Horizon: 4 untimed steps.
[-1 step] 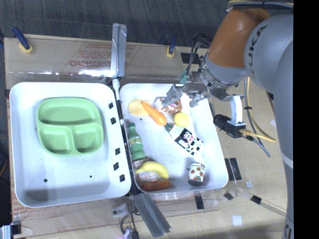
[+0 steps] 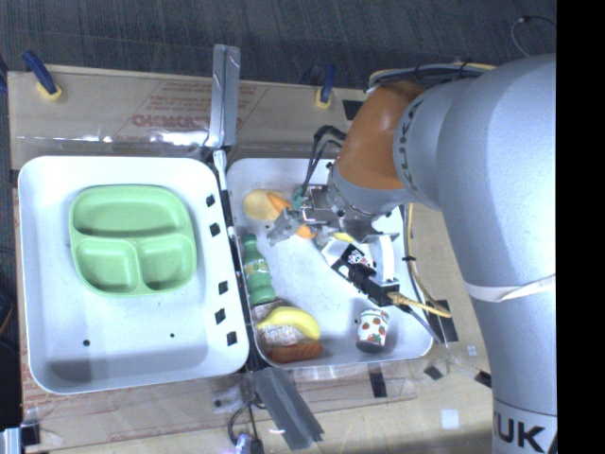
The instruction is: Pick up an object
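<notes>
Over the bin on the camera view's right (image 2: 304, 287) the grey arm (image 2: 473, 159) is reaching in from the right side, its orange band (image 2: 373, 145) sitting above the bin's far edge, and the gripper (image 2: 291, 223) is hanging low in the far half of that bin. From where I'm looking I cannot tell whether the gripper is open or closed, and I'm not seeing anything clearly held in it. A rounded yellow fruit (image 2: 259, 203) is lying just beside the gripper, toward the bin's far left corner, and a small orange piece (image 2: 304, 233) is showing right at the gripper's near side; whether it is touching I cannot say. Along the bin's left wall a green bottle (image 2: 255, 270) is lying lengthwise, and nearer to me a banana (image 2: 288, 323) is resting against a brown item (image 2: 295, 351) in the near left corner. A small spotted cup (image 2: 372, 330) is standing toward the near right corner, well apart from the gripper. Next door, the left bin (image 2: 57, 348) is holding a green divided tray (image 2: 132, 236), lying flat in its far half.
</notes>
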Each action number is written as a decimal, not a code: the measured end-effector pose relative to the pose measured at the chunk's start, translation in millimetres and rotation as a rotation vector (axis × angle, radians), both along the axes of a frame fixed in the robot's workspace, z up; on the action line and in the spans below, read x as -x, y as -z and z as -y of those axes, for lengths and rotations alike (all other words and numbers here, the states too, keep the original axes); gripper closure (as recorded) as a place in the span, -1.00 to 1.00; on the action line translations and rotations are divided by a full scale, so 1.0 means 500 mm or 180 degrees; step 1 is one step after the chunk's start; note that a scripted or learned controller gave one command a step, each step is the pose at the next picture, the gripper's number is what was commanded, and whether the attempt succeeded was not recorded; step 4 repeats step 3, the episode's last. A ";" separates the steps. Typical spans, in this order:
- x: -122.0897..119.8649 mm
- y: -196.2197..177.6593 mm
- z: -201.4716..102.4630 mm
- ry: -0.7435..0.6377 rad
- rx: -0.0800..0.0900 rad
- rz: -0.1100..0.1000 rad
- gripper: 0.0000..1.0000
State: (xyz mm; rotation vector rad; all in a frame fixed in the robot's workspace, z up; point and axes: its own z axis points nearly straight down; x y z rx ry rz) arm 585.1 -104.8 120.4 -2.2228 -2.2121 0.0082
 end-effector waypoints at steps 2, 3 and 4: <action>-0.131 0.042 0.038 0.0685 0.0033 -0.0090 1.00; -0.145 -0.201 -0.070 0.0933 0.0007 0.0013 1.00; -0.145 -0.201 -0.070 0.0933 0.0007 0.0013 1.00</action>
